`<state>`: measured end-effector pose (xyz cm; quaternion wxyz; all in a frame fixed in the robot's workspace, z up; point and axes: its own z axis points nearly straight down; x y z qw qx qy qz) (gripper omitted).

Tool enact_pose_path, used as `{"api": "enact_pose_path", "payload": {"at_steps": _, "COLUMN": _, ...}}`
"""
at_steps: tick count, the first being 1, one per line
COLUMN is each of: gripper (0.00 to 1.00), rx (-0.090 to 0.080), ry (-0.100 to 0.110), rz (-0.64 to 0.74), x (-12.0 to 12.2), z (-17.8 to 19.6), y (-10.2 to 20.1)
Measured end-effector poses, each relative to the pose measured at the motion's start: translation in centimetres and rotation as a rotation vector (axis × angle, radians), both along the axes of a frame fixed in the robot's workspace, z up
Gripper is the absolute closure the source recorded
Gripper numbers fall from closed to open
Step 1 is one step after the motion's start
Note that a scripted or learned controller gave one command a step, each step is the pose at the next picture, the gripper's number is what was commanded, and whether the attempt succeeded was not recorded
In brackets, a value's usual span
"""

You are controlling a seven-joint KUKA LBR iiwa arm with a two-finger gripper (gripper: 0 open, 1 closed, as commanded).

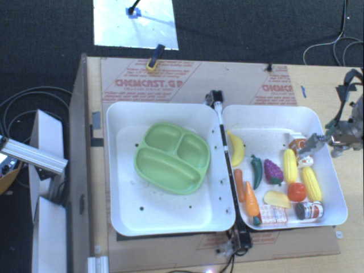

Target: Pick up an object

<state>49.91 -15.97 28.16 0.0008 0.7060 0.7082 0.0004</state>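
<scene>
Two shallow white bins sit side by side on a cardboard sheet printed in red with "CHEMCAST GP", readable at the upper left and repeated, partly cut off, at the upper right. The left bin holds a green divided plate with three compartments. The right bin holds toy food. A small carton at its near edge and a can beside it carry label print too small to read.

The gripper reaches in over the right bin's far right rim, at the end of the grey arm. Whether it is spread or closed cannot be told from here, and nothing is visibly held. It hangs just above and beside the upper corn cob, with an orange-and-white item just to its left, partly hidden.

A second corn cob lies just right of the first, with a tomato below them. A bunch of purple grapes and a green pepper lie left of the cobs, and a yellow slice lies below the grapes. A banana rests near the dividing wall, well apart from the gripper, with two carrots along that wall toward the near edge.
</scene>
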Motion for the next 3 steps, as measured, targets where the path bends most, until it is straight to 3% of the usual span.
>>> {"api": "enact_pose_path", "payload": {"at_steps": 1, "gripper": 0.0, "rx": 0.004, "ry": 0.009, "rz": 0.003, "x": 6.6, "z": -12.4, "y": 2.2}}
{"api": "enact_pose_path", "payload": {"at_steps": 2, "gripper": 0.0, "rx": 0.002, "ry": 0.003, "rz": -0.003, "x": 3.1, "z": -20.0, "y": 4.7}}
{"api": "enact_pose_path", "payload": {"at_steps": 3, "gripper": 1.0, "rx": 0.0, "ry": -0.002, "rz": -0.002, "x": 3.3, "z": -18.7, "y": 4.6}}
